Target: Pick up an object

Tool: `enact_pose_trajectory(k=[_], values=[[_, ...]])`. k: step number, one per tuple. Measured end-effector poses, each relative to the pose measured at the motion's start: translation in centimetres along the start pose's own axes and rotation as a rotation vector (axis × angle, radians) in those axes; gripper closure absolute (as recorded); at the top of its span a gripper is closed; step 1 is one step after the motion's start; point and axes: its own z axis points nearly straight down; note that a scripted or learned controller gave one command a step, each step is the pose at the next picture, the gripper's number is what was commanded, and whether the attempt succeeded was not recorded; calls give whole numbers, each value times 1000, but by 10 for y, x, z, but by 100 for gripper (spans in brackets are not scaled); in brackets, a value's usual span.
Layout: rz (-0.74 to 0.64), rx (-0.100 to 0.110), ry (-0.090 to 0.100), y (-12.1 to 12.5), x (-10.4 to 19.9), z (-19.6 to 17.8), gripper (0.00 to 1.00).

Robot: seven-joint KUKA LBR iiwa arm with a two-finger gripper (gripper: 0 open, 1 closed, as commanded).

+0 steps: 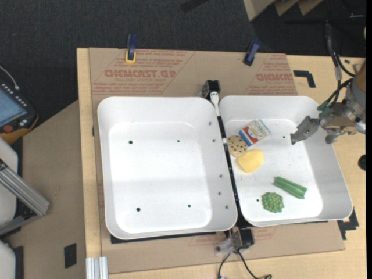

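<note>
While the end effector (304, 131) hangs over the upper right part of the right bin (334, 176), reaching in from the right edge, nothing sits between its fingers, and from here I cannot tell how far apart they stand. One dark grey finger (302, 130) points down and to the left, toward the middle of that bin. The objects lie to its left and below it, all apart from it. Nearest is a small red, white and blue packet (256, 131), lying tilted a short way to the left of the fingertip. Just below and left of the packet is a round brown cookie (236, 146), close to the bin's left wall, and touching the cookie's lower right side is a yellow lump (251, 161). Further toward the front of the bin lies a green stick-shaped piece (290, 187), slanted, and just beside it to the lower left a round, bumpy green piece (272, 201). The left bin (110, 156) sits side by side with the right one on a sheet of cardboard (174, 68) that covers the desk.
</note>
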Motion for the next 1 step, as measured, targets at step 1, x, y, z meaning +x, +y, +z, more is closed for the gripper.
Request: enact_pose_trajectory(k=[1], values=[[-2,-17,-6,41,-21,-118,0]])
